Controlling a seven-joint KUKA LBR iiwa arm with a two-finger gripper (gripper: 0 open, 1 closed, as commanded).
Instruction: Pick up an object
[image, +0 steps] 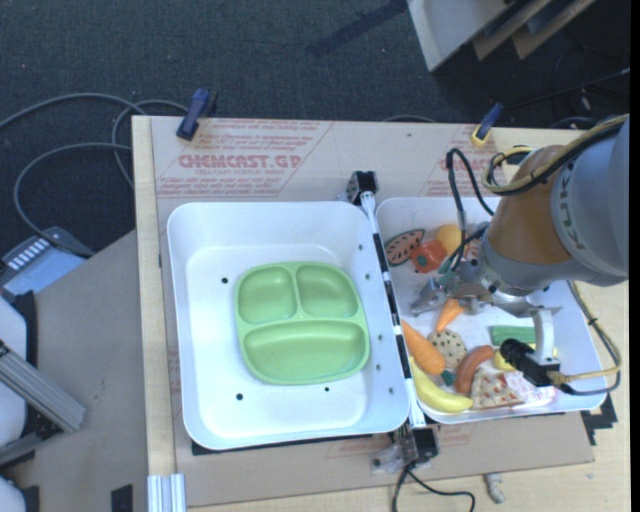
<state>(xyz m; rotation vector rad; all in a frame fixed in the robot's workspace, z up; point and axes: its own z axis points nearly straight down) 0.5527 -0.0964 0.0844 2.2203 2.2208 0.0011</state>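
Observation:
The right bin (590, 345) holds several toy foods: a watermelon slice (404, 246), a yellow lemon (449, 237), a red-orange piece (430, 258), a small carrot (449, 315), a bigger carrot (422, 349), a cookie (448, 344), a banana (440, 396), a sausage (470, 366), a pizza slice (497, 386) and a green block (512, 333). My gripper (443, 293) is low over the middle of this bin, just above the small carrot and below the red-orange piece. The arm's wrist hides the bin's back right part.
The left bin (195, 300) holds a green divided plate (300, 322) at its middle. A black clamp (362, 184) sits at the back where the two bins meet. Blue clips (193, 113) hold the cardboard base at its back corners.

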